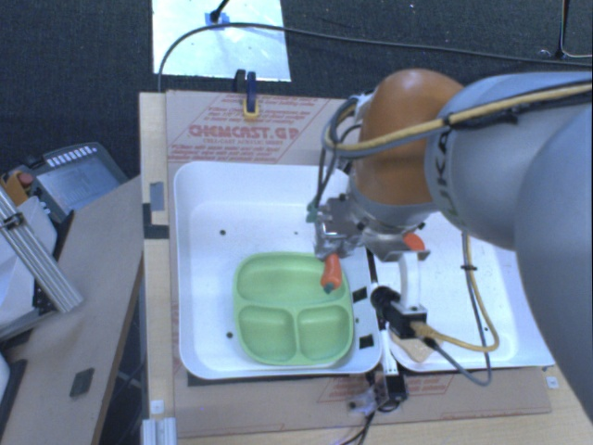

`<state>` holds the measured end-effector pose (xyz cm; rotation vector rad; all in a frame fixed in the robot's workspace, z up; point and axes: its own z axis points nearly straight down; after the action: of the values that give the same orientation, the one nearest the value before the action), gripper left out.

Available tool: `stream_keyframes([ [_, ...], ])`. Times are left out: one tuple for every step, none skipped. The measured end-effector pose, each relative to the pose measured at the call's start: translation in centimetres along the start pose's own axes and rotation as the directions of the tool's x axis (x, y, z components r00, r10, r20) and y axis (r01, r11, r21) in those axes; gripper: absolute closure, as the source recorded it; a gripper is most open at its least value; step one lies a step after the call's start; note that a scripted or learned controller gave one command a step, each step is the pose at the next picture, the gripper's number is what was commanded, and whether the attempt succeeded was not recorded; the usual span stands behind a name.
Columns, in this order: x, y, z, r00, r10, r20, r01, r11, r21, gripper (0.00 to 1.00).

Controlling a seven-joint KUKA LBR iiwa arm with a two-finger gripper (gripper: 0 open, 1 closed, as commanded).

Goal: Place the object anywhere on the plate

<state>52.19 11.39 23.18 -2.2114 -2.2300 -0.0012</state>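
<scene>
A light green plate (278,327) with three compartments lies in the front right part of the left white bin (208,248). My gripper (330,253) hangs over the plate's right rim, by the large upper compartment. A small orange carrot-like object (331,273) hangs upright just under the fingers, its tip close above the plate's rim. It looks pinched between them. The big grey arm with its orange band covers the area to the right.
The right white bin (482,341) lies mostly under the arm. A small orange-red piece (414,242) shows near the wrist over it. A cardboard sheet (241,133) lies behind the bins, and a grey table (74,276) stands to the left.
</scene>
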Motion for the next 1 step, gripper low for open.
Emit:
stream_keyframes([
  [5.26,-1.54,1.45,1.0,-0.001,-0.001,0.001,1.0,0.002,1.0],
])
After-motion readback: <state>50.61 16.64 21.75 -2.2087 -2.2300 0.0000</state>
